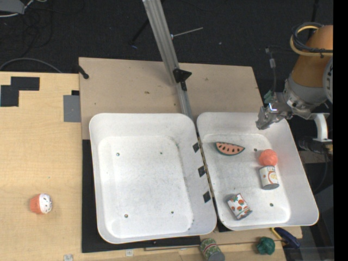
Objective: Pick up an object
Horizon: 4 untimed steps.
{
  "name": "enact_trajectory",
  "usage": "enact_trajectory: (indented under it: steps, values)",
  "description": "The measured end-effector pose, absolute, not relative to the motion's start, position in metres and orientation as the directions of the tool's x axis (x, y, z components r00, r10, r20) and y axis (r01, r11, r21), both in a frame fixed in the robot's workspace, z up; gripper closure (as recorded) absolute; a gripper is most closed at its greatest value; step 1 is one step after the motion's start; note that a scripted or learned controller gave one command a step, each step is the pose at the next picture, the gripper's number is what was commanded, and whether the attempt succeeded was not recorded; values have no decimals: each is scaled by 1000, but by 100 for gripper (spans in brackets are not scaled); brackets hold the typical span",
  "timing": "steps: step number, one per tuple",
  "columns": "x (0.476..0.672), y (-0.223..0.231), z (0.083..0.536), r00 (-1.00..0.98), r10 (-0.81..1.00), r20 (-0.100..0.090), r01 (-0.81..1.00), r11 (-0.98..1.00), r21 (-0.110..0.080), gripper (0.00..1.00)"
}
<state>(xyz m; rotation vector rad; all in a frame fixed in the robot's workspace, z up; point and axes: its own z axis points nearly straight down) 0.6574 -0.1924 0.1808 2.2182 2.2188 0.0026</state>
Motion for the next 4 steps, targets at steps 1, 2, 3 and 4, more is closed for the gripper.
enact_trajectory:
  steps: [1, 2, 3, 4]
  values:
    - [669, -194, 235, -2, 1000, -2, 1000, 2, 5, 100]
    - [669, -195, 260, -2, 1000, -1, 1000, 2, 2, 100]
    - [646, -143, 246, -4, 1000, 3, 1000, 4, -5, 100]
    - [625, -99, 253, -4, 1000, 3, 1000, 4, -4, 100]
